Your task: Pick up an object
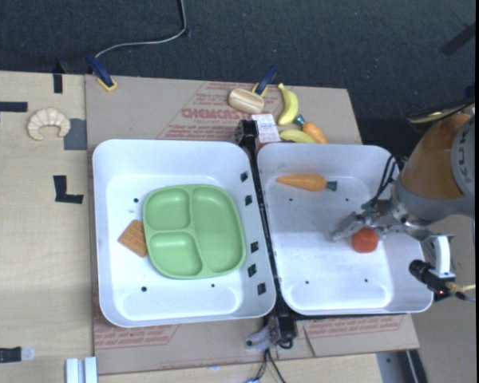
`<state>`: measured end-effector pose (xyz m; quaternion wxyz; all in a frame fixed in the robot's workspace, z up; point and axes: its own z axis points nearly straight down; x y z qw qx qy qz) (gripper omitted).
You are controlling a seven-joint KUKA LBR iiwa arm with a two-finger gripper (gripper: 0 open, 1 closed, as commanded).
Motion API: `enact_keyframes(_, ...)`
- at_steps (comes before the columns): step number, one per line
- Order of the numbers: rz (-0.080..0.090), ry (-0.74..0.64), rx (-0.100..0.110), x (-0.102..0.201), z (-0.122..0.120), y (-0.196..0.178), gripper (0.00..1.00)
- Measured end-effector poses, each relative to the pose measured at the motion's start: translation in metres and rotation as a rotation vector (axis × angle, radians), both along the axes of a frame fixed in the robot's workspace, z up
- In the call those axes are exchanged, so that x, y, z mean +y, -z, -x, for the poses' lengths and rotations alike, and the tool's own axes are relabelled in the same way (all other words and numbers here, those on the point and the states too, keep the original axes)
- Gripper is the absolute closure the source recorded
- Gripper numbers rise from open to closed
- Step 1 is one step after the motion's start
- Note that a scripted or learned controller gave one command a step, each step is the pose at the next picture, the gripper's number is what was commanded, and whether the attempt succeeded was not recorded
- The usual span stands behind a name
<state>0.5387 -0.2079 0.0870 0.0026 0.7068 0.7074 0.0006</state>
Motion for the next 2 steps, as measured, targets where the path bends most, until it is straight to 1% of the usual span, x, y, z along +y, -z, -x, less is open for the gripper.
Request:
enact_keyframes(1,0.001,0.000,-0.002,-0.001,-0.001,-0.011,1.00)
enact_keyframes(2,-0.003,-0.002,-0.001,0.075,-0.025,0.000,1.00)
